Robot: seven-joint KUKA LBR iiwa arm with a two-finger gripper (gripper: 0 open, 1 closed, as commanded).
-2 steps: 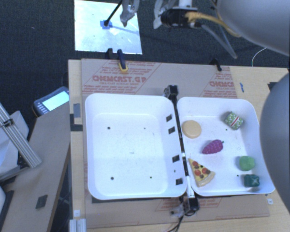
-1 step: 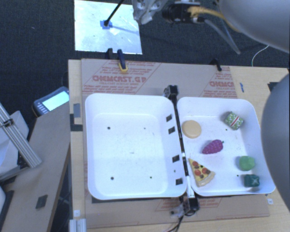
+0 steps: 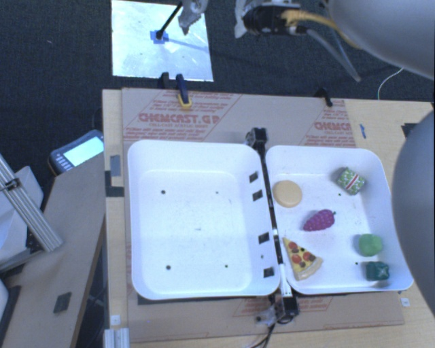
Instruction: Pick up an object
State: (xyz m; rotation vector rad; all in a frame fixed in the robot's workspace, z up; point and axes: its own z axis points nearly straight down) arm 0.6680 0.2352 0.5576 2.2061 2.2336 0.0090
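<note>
The gripper (image 3: 192, 15) sits at the very top edge of the view, above and behind the bins, over a shiny metal sheet (image 3: 163, 47) that lies on dark carpet. It is cut off by the frame, and whether it is wide or narrow cannot be told; nothing is seen in its grasp. To its right are the wrist with yellow cables (image 3: 299, 16) and the broad grey arm (image 3: 387, 30), blurred, which also fills the right edge lower down.

Well below the gripper, two shallow white bins lie side by side on a brown protective sheet (image 3: 180, 117) printed with the word CHEMCAST. A yellow and black clamp (image 3: 182, 92) grips the sheet's far edge.

All the objects for picking lie in the right bin (image 3: 319, 155), far from the gripper:
- A round tan disc (image 3: 287, 194), like a biscuit, lies near the divider.
- A purple bunch of toy grapes (image 3: 319, 220) lies just below and to the right of it.
- A toy pizza slice (image 3: 301, 258) lies at the near left.
- A green, red and white block (image 3: 349, 180) lies at the far right.
- A round light green item (image 3: 370, 245) lies at the near right.
- A dark green item (image 3: 376, 270) lies just below the light green one.

The left bin (image 3: 197, 224) shows its bare white floor.

A device with a lit screen (image 3: 78, 153) rests on a side table to the left.
</note>
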